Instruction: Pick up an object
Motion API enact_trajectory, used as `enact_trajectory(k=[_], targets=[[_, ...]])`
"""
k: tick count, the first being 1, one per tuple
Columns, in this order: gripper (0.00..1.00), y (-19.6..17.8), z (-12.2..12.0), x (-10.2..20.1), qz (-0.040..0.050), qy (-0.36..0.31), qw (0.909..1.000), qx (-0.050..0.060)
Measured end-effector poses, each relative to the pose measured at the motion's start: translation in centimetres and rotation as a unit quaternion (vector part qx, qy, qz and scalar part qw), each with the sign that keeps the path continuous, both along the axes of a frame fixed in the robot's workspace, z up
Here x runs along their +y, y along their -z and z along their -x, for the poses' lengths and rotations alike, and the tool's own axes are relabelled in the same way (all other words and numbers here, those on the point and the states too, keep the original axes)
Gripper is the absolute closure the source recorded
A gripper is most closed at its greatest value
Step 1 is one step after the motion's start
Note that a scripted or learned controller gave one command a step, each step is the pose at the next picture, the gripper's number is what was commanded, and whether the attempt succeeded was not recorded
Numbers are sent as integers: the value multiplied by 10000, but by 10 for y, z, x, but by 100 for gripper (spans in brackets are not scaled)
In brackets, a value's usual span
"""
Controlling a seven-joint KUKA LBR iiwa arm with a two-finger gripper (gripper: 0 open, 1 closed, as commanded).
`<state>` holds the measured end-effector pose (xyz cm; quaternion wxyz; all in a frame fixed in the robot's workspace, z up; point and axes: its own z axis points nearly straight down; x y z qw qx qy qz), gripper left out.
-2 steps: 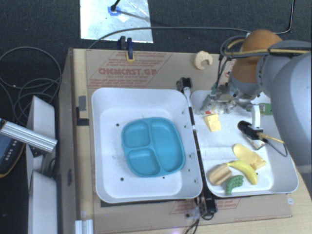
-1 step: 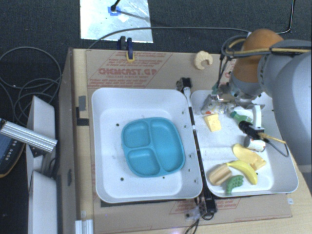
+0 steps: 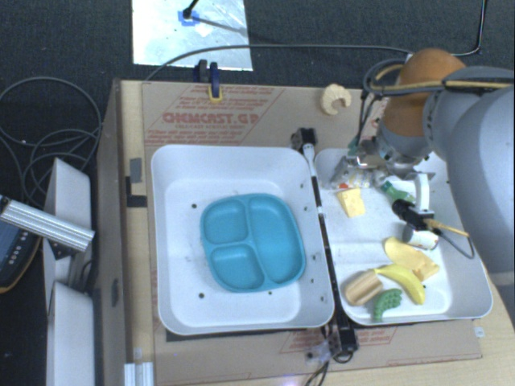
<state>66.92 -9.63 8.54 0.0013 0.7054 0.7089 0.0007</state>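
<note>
Arm (image 3: 475,127) over right bin's (image 3: 475,296) far edge; gripper (image 3: 360,166) low near its far-left corner, finger state indiscernible. Yellow cheese wedge (image 3: 351,203) just beside it: likely light, stiff, smooth; best pinched across flat faces. Banana (image 3: 405,281) lies near the front edge.

The scene is lit evenly and brightly from above. Strong glare is seen on the silver sheet (image 3: 191,22) at the top, and the white bins (image 3: 241,167) are nearly overexposed. Only soft shadows are cast. Fine details are slightly blurred.
</note>
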Motion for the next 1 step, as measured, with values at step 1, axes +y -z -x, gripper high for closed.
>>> enact_trajectory(k=[1], targets=[[100,-11,-1,0,2,-9,10000,-8]])
